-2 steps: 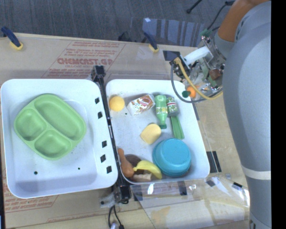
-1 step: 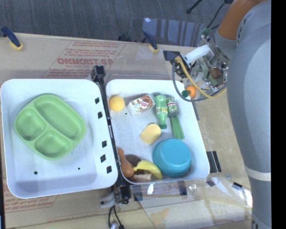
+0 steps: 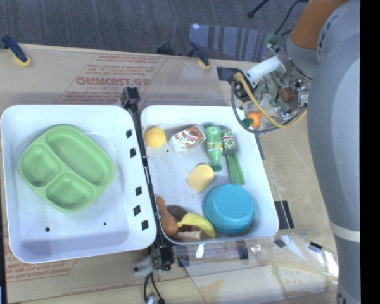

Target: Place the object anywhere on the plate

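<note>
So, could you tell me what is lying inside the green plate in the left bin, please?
Nothing is lying in the green plate: all three of its compartments show bare. The left bin under the plate is covered there, so that part cannot be seen.

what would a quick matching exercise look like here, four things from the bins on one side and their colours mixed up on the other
Things:
1. divided plate
2. bowl
3. ball
4. small object at the end effector

Colours:
A. blue
B. orange
C. light green
D. yellow

Pairs: 1-C, 2-A, 3-D, 4-B
</note>
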Available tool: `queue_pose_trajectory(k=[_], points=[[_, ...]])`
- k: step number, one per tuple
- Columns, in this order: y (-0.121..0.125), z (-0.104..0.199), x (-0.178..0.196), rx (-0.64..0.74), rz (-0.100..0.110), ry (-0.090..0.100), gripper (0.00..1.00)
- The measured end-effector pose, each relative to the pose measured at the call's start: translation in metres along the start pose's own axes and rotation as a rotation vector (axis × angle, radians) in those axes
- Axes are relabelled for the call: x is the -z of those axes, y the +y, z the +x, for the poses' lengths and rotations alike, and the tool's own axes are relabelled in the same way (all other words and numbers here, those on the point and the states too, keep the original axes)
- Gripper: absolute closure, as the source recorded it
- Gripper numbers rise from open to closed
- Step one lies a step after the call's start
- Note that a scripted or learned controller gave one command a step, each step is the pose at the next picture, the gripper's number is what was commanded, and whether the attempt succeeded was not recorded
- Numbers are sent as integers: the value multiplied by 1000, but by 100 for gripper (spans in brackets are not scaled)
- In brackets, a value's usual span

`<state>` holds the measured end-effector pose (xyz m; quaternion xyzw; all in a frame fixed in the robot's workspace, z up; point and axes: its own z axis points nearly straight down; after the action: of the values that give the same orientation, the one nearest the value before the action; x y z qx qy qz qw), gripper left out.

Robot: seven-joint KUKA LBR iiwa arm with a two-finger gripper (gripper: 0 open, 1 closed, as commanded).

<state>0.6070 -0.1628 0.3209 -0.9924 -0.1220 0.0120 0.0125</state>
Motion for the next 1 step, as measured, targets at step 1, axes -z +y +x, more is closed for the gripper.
queue_pose_trajectory(k=[1], points=[[0,0,0,0,1,-1,0]])
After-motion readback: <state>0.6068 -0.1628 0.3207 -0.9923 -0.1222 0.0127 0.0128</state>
